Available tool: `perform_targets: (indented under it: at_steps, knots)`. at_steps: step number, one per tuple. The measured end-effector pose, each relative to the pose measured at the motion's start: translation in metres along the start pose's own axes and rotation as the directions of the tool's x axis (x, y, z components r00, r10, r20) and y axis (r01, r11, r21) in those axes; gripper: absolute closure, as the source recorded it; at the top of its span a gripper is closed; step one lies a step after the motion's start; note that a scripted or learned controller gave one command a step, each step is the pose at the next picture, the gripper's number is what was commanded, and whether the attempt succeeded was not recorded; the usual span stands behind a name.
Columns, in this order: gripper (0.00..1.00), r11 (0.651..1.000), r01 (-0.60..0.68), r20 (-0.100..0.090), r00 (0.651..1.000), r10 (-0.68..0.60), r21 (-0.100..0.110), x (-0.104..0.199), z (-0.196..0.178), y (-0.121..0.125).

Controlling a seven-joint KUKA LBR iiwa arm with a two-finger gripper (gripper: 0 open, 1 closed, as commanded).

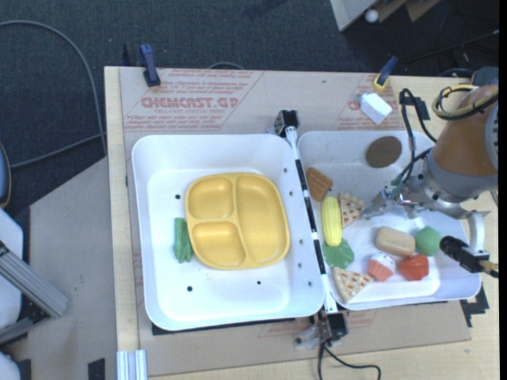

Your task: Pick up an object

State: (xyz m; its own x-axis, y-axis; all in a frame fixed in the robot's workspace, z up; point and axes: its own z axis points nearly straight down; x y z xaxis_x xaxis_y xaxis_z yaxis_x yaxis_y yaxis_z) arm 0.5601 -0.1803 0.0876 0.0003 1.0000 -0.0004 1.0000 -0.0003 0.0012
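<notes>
I see the tool (390, 199) low in the right bin (348, 145), just beside the pizza slice (349, 207) next to the corn cob (332, 221); its grip state I cannot tell.

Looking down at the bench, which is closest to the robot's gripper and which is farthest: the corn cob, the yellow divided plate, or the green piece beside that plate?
From the gripper, in the right bin:
1. Corn cob, at the right bin's left side.
2. Yellow divided plate, middle of the left bin.
3. Green piece, beyond the plate's far left edge.
</notes>
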Motion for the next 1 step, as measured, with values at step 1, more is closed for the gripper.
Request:
perform_targets:
  at_steps: [1]
  knots:
    - [0.0, 1.0, 0.002, 0.001, 1.0, -0.002, 0.0, -0.0196, 0.0025, 0.098]
